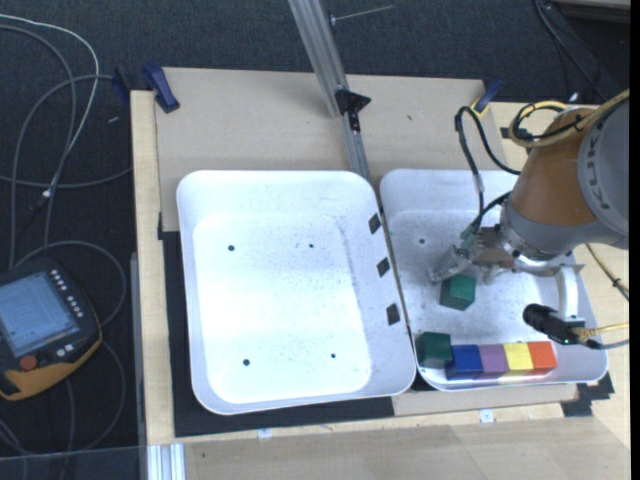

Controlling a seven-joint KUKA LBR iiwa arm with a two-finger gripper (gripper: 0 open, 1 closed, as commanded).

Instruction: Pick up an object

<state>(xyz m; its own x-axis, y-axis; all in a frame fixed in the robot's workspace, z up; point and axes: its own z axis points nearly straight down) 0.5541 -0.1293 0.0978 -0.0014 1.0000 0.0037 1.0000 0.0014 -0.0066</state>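
Nearest the camera, a row of blocks (487, 357) lies along the front wall of the right bin (420, 193): dark green, blue, purple, yellow, orange, all matte and square-edged. Just behind them a green cube (459, 292) sits tilted on the speckled white floor, right under the gripper (462, 264). Whether the jaws are spread or closed cannot be told. The pick looks unfinished, with lifting left. Beyond, the left bin (200, 198) is smooth, rounded plastic.

The floor of the left shallow white plastic bin (205, 208) lies open. In the right white bin (420, 193), a row of coloured blocks (487, 356) lines the near wall, a loose green cube (459, 292) sits mid-floor, and the far-left corner is free.
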